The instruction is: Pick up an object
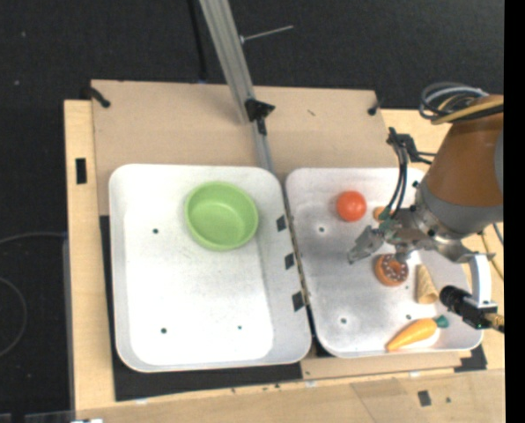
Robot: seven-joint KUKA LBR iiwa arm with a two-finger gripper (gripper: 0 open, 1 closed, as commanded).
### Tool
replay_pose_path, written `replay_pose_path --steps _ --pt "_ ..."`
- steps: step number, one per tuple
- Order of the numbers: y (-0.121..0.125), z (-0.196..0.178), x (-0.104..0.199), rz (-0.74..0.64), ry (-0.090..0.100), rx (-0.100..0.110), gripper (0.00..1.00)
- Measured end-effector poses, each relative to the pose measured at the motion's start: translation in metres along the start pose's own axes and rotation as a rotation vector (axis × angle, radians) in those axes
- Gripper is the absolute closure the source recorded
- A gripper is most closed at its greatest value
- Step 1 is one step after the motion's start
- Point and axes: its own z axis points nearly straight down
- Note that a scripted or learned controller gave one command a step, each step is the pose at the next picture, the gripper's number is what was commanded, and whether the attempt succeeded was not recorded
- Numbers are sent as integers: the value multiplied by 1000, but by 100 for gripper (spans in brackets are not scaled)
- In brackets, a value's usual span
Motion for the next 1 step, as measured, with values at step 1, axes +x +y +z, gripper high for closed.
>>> replay_pose_path --steps 1 --pt "0 0 0 2 -1 -1 0"
